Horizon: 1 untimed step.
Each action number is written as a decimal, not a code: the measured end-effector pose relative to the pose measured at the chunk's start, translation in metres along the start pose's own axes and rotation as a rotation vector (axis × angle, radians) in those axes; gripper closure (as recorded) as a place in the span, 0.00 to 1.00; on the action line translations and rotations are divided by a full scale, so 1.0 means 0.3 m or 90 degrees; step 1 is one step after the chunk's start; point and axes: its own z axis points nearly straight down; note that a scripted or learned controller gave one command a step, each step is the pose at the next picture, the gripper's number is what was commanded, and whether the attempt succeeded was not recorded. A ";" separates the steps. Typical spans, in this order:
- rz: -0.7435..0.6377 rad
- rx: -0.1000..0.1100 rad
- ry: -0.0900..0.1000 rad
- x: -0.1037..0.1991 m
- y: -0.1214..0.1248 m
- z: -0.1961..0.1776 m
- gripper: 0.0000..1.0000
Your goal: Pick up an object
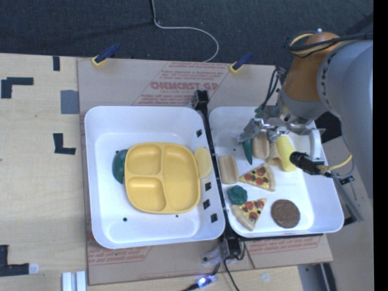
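Observation:
My gripper (262,138) hangs low over the back of the right bin (324,220), right above a cluster of toy food. Under and beside it lie a dark green pointed piece (247,151), a tan bread piece (261,147) and a yellow piece (285,153). The view does not show whether anything is held. Further forward in that bin lie a tan bread slice (228,169), two pizza slices (259,177) (250,211), a green leafy piece (237,194) and a brown round patty (285,213).
In the left bin (97,126) sits a yellow divided plate (162,177), with a dark green item (119,165) half under its left side and a pale yellow piece (203,161) at its right. The arm's orange band (306,71) rises at the back right.

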 end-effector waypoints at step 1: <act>-0.001 -0.002 0.000 0.023 -0.003 -0.202 1.00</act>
